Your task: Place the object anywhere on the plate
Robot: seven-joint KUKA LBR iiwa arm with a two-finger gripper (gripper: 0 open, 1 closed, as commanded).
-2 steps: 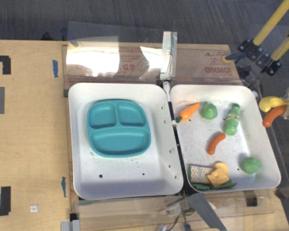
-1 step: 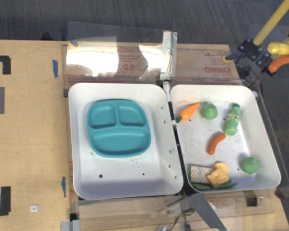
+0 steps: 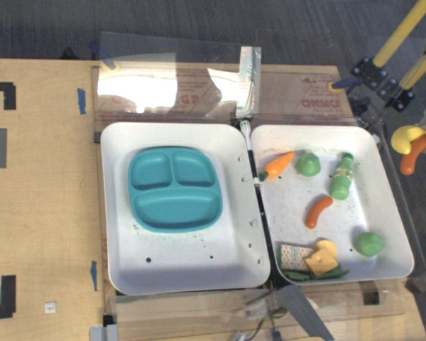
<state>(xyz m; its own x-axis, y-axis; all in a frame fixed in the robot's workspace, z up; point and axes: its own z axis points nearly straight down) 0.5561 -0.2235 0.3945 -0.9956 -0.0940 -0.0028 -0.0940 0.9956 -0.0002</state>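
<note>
I log the teal plate (image 3: 174,190) in the left bin (image 3: 121,261). The carrot (image 3: 278,165) lies nearest it, to the plate's right across the divide, with a sausage (image 3: 318,210) and bottle (image 3: 341,176) further right. I cannot tell the gripper's state.

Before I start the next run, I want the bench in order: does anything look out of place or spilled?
Nothing looks spilled or broken. The teal plate lies flat in the left bin. The toy food is scattered loosely in the right bin: a carrot lies close to the divider, and a yellow piece rests on a small pile in the near corner.
</note>
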